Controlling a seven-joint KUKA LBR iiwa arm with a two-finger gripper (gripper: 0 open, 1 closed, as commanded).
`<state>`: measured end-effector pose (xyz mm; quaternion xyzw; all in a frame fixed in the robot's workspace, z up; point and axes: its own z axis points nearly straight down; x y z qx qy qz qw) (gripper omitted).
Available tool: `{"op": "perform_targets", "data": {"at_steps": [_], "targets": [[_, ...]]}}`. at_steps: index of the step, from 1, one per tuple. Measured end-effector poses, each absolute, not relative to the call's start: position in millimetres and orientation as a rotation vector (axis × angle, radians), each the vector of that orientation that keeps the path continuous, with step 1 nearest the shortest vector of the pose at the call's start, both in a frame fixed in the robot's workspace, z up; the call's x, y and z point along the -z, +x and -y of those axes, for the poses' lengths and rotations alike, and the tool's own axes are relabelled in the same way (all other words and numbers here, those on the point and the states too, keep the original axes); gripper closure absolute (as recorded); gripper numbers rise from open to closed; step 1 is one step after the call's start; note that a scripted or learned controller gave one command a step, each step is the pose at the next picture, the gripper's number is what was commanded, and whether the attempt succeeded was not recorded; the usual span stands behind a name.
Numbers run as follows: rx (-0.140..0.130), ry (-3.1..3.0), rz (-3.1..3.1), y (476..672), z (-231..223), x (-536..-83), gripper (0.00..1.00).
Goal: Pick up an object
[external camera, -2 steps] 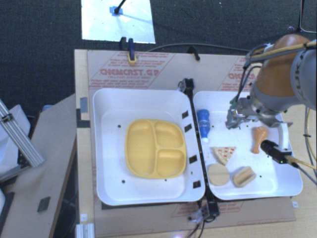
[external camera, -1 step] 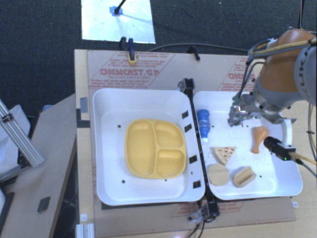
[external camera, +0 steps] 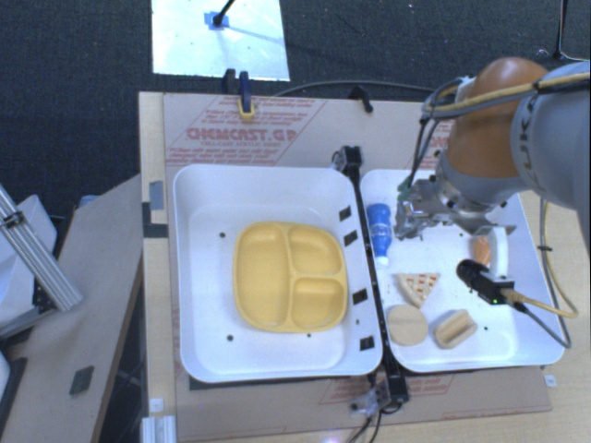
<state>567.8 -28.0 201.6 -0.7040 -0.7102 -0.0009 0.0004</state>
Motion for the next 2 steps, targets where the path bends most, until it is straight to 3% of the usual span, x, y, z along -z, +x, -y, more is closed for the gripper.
{"op": "perform_targets", "data": {"at_steps": [2], "targets": [[0.005, -2.210, 2.233, 565.6, -72, -230, 1.00]]}}
